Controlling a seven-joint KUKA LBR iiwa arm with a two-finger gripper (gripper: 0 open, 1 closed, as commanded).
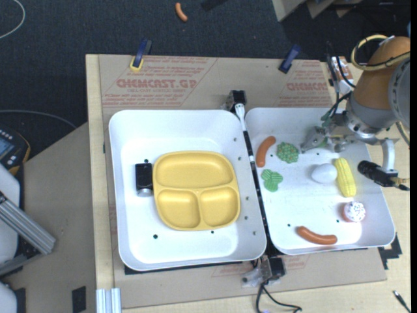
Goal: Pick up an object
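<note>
A yellow divided tray [195,189] lies beside a black block [143,177].

My arm comes in from the right of the camera view, near the upper corner. I see its grey body with the orange band [381,77] bulging above the wrist, and a yellow cable looped at the top of that band. Below the band the grey wrist [365,119] tilts down and to the left. The pincer [319,139] reaches leftward from the wrist as a cluster of thin metal parts, low and close to the surface beneath it. From this slant I cannot make out how its tips stand.
</note>
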